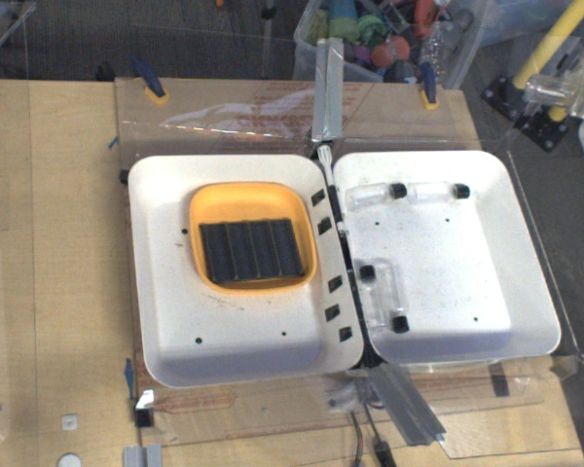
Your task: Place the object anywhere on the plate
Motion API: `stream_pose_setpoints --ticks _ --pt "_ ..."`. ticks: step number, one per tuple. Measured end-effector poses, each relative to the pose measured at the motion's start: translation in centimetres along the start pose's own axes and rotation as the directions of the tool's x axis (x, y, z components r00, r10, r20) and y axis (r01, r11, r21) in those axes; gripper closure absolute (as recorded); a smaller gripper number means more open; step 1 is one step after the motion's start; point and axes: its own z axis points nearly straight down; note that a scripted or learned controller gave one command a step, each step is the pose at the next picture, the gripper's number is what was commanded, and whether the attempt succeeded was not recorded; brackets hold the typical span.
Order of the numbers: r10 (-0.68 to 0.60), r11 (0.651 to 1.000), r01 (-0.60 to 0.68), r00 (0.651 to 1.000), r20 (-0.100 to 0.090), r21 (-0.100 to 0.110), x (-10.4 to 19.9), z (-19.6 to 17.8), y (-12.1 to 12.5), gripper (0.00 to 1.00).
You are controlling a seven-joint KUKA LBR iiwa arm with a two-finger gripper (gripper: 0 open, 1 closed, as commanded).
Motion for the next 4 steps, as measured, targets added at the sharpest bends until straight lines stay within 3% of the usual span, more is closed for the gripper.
stream_pose_setpoints --ticks 1,2,3,4 --pt "-0.322 0.947 0.322 0.947 -0.003 -0.003 0.6 0.0 -0.3 1.0" --pt "-0.57 0.822 0.57 0.822 0.003 -0.001 -0.7 0.0 0.1 1.0" --pt "-0.741 0.671 0.741 0.671 0.004 -0.001 -0.7 0.0 0.1 1.0" --pt "-0.774 0.634 0.774 0.634 0.004 -0.001 -0.7 0.0 0.1 1.0"
